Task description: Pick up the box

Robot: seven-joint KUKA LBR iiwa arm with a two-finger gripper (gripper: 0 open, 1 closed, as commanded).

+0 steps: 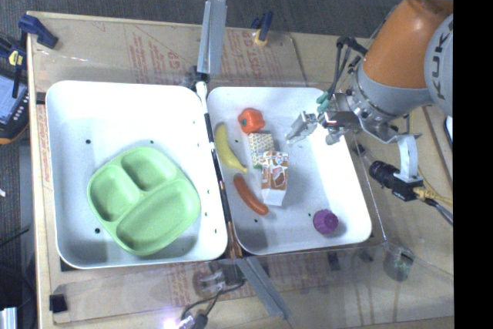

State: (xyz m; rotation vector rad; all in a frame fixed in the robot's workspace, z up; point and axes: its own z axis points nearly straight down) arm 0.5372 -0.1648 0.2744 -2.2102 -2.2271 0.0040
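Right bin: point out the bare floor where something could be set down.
Right bin: bare floor between the box and the right wall, above the purple object, under the hand. Crowded along the left: banana, tomato, sausage.

Two shallow white bins sit side by side on the bench: the left bin [62, 166] and the right bin [350, 166]. The left bin holds one thing, a green divided plate [144, 200] with three compartments. The right bin holds five things: one box [274, 169], one banana [226, 148], one orange-red tomato-like piece [250, 120], one sausage [250, 196] and one small purple object [325, 222] near that bin's front right corner. One gripper [308, 125] hangs over the right bin.
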